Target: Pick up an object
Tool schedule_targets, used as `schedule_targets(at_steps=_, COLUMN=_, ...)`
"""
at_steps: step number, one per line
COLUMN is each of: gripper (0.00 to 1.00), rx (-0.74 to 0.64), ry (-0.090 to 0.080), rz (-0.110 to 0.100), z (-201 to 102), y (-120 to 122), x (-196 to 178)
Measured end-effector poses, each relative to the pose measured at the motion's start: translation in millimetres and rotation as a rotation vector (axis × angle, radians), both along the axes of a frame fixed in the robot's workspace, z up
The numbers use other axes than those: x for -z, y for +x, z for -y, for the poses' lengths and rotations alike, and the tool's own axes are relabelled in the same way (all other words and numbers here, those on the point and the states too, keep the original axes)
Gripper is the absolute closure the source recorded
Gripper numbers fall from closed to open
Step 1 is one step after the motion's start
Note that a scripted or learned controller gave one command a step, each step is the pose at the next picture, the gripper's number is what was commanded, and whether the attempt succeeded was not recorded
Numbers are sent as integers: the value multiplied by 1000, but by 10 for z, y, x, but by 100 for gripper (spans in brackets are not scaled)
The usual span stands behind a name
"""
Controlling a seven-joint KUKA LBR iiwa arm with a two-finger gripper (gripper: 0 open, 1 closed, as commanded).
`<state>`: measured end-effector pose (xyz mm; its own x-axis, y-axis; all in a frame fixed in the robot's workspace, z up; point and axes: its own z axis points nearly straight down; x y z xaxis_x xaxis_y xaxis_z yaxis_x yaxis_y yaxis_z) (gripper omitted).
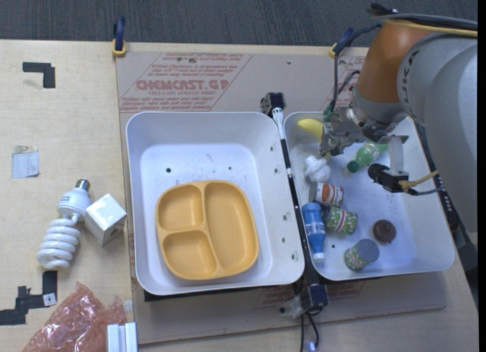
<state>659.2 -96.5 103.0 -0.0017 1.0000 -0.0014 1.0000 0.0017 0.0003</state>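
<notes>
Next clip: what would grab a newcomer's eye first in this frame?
The yellow three-compartment plate lying alone in the left bin stands out most. Next, the grey arm's orange band over the cluttered right bin, gripper low by a white crumpled item. A spiral light bulb lies outside, far left.

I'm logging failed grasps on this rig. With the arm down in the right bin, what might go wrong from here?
The gripper sits low among crowded items: the white crumpled piece lies right under it, with the yellow object and green bottle close by, so it may nudge or pinch the wrong one. It also works near the bin's left wall, so a collision seems possible.
</notes>
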Motion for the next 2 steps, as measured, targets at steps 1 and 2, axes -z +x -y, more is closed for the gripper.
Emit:
schedule_targets(at_steps=1, gripper=100, rx=2, ry=0, rz=1, z=575, y=-301, x=-1342)
schedule_targets(at_steps=2, gripper=0, rx=2, ry=0, rz=1, z=574, y=-301, x=-1342)
